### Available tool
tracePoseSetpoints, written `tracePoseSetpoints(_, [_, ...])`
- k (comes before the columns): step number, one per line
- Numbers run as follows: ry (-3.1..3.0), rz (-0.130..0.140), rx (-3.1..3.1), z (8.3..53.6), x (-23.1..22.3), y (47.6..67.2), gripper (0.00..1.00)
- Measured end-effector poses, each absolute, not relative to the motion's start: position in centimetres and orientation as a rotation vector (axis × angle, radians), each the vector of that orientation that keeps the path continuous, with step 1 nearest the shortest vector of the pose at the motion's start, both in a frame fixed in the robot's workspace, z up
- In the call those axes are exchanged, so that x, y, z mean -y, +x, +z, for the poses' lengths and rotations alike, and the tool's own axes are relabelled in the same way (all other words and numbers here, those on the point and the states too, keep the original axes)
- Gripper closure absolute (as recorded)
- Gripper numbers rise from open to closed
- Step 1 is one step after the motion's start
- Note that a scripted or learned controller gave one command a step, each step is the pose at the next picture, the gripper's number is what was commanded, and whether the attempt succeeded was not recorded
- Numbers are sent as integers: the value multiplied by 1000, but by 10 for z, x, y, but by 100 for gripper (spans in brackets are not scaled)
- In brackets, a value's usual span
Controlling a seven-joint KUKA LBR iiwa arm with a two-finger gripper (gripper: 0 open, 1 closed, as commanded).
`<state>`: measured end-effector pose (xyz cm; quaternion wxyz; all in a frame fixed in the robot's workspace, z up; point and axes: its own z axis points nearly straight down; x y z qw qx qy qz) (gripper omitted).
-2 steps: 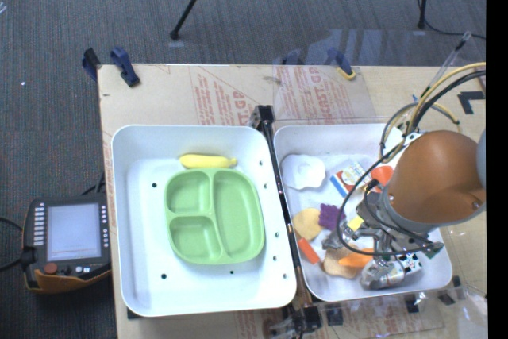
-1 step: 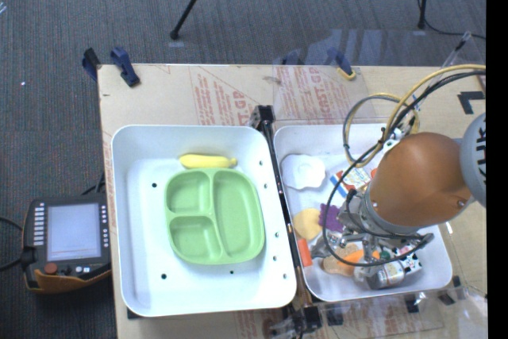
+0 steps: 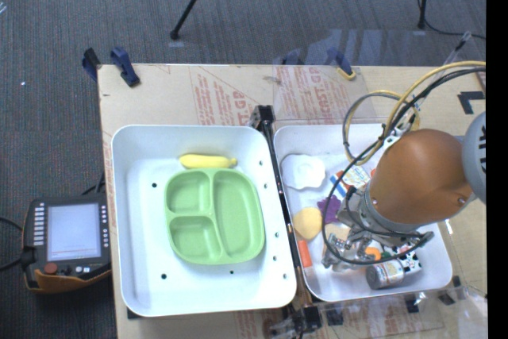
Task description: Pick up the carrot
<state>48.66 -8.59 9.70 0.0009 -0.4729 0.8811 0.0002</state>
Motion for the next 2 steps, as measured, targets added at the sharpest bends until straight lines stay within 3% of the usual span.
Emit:
tracePoseSetpoints(1, [-1266,5,-2872,132,95,477,100])
tracePoseSetpoints(2, [-1266,7,-2873,132,95,477,0])
